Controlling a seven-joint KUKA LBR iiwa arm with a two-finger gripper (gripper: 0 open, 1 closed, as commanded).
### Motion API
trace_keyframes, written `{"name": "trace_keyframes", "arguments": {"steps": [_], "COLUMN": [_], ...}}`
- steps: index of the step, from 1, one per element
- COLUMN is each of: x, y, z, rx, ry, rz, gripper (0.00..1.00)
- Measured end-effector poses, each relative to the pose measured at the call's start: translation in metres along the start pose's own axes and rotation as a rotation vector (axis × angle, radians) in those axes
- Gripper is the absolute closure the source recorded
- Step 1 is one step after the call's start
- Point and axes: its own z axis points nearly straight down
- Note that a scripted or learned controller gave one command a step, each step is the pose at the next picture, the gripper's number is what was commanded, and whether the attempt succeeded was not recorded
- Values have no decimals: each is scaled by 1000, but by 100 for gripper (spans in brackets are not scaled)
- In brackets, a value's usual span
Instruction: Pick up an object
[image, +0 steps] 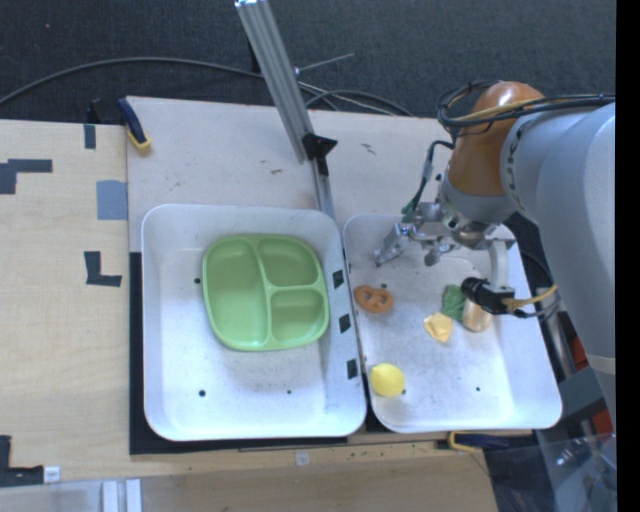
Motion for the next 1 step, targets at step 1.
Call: {"name": "trace_keyframes", "arguments": {"steps": [1], "x": [1], "y": [0], "z": [38], "rx": [-4], "ry": [0], "rz": [-1], "gripper": [0]}}
